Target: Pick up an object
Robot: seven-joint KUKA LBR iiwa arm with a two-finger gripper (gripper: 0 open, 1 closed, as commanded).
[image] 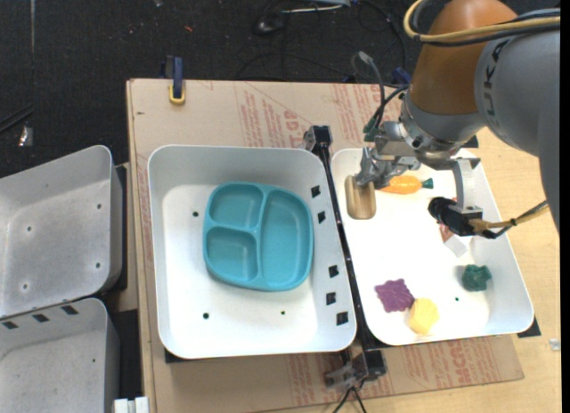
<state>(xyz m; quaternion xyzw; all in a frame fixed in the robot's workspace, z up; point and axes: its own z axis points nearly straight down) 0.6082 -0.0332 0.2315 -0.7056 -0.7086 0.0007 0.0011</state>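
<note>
The arm [499, 55] reaches over the right bin [499, 313]. The gripper [385, 171] hangs just above an orange carrot [403, 186], which lies lengthwise left to right beside a brown cup [360, 200]. Its opening I cannot tell.

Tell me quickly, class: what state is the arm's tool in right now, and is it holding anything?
Tool: cannot be told whether open or closed. It sits low over the right bin, beside the tan block and orange piece; no object visibly held.

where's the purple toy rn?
Right bin, near its front edge: the purple toy lies just up-left of the yellow toy.
</note>
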